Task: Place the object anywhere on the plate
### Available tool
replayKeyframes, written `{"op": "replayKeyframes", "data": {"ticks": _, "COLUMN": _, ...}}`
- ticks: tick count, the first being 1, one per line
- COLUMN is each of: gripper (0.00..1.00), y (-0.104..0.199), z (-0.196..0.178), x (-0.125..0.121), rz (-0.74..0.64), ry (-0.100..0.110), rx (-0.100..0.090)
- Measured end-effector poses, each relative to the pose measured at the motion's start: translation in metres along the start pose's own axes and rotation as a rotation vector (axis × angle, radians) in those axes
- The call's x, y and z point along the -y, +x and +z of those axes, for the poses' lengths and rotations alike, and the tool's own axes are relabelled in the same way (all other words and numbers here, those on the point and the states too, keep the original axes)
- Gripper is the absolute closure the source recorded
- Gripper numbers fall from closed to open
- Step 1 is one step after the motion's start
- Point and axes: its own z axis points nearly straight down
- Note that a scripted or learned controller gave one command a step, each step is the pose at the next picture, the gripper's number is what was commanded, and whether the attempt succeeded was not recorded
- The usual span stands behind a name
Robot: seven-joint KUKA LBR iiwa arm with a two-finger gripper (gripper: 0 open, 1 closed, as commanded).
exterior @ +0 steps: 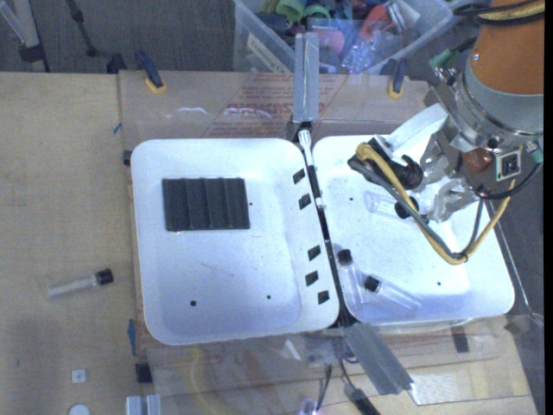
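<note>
The left bin holds a dark ribbed plate, lying flat toward its back left with nothing on it. In the right bin, a clear tube with a black cap lies by the front-left wall, a second capped tube lies just beside it, and a third clear tube lies farther back. The gripper hangs over the right bin near that third tube; whether it is open or closed, I cannot tell.
</note>
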Motion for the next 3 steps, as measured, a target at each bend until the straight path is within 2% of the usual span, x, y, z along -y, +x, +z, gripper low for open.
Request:
{"op": "replayKeyframes", "data": {"ticks": 1, "gripper": 1.0, "y": 0.051, "z": 0.0, "x": 0.019, "rz": 0.097, "ry": -0.001, "rx": -0.002}}
{"op": "replayKeyframes", "data": {"ticks": 2, "gripper": 1.0, "y": 0.026, "z": 0.131, "x": 0.089, "rz": 0.099, "ry": -0.001, "rx": 0.001}}
{"op": "replayKeyframes", "data": {"ticks": 3, "gripper": 1.0, "y": 0.047, "z": 0.267, "x": 0.16, "rz": 0.079, "ry": 0.0, "rx": 0.002}}
